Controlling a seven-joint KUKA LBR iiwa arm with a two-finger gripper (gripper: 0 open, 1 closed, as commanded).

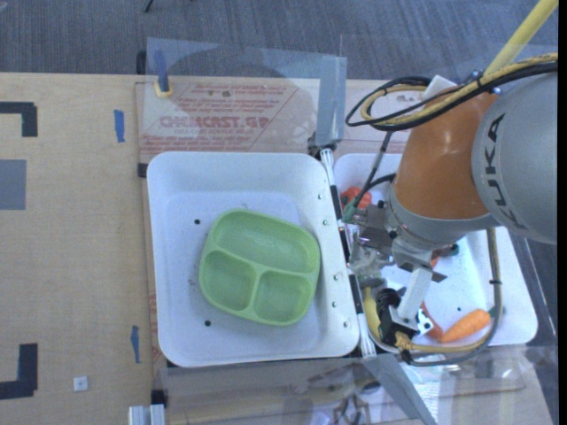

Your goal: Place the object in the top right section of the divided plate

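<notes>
Grey carpet (399, 7) fills the top of the frame, and below it we see a pale wooden bench (71, 237) with black corner marks (27, 118) and bits of blue tape (119, 125) on its left side. A board with red lettering (221, 118) lies under a clear sheet (266, 69) at the upper middle.

From the right edge the grey arm (523, 149) reaches in, its orange band (438, 166) above the upper part of the right bin (514, 304) and hiding much of it. The left bin (177, 326) sits at the centre of the frame, its right rim just beside the other bin's left rim.

Inside the left bin lies the green divided plate (259, 266), turned slightly askew. It has one long compartment along its upper edge and two smaller ones along its lower edge.

Below the orange band, the gripper (376, 259) hangs over the left side of the right bin, close to the rim between the two bins. The wrist hides it from above, so we cannot tell whether it is wide, narrow or holding anything.

An orange toy carrot (464, 326) lies in the lower right of the right bin, apart from the gripper. A small red-orange item (353, 193) shows at that bin's upper left corner, partly covered by the arm. We cannot tell which of these is the object to be placed.
</notes>
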